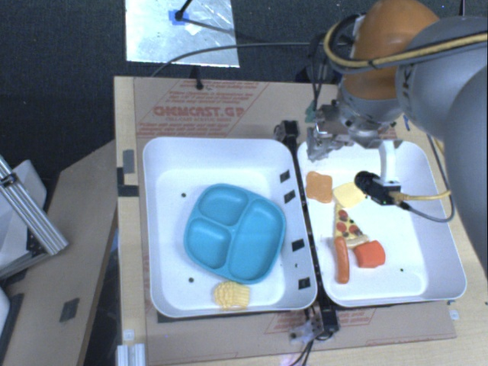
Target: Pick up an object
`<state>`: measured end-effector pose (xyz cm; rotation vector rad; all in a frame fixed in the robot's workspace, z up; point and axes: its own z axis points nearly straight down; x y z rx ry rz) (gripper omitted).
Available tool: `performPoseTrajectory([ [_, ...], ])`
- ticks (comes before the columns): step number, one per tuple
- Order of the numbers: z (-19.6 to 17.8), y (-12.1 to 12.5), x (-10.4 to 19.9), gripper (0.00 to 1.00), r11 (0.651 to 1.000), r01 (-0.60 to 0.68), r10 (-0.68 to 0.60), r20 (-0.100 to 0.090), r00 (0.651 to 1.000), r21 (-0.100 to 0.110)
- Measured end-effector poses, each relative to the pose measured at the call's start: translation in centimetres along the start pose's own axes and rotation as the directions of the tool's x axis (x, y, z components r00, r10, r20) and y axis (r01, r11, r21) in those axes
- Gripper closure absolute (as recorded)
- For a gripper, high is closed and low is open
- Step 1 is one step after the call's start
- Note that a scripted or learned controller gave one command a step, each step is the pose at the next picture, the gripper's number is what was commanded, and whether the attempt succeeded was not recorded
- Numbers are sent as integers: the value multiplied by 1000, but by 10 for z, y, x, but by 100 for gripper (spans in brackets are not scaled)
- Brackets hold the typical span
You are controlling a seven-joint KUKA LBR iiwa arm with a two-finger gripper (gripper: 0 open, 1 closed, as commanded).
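Yellow corn (231, 294) lies nearest, at the front wall of the left bin (164, 204), just ahead of a blue tray (233, 232) with three compartments that sits in the middle of that bin.

In the right bin (435, 265) the food toys lie in a loose line along its left half: a red sausage (341, 259) nearest, an orange block (370, 255) just beside it, then a pizza slice (348, 226) with dark spots, a pale yellow cheese piece (349, 195) and, farthest back, a tan toast-like slice (319, 187) near the divider. Any of these could be the object to pick; none is lifted.

The gripper (324, 145) hangs over the bin's far left corner, above the toast. Its fingers blur into the white wall, so whether they are spread or closed cannot be told.

Beyond the bins, the brown board (202, 105) carries faded red print, seemingly "OHMCAST", though it is hard to read.
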<state>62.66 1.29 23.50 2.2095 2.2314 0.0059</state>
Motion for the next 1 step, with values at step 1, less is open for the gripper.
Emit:
performPoseTrajectory([
  [1,2,-6,53,100,1000,0,0,0,1000,2],
])
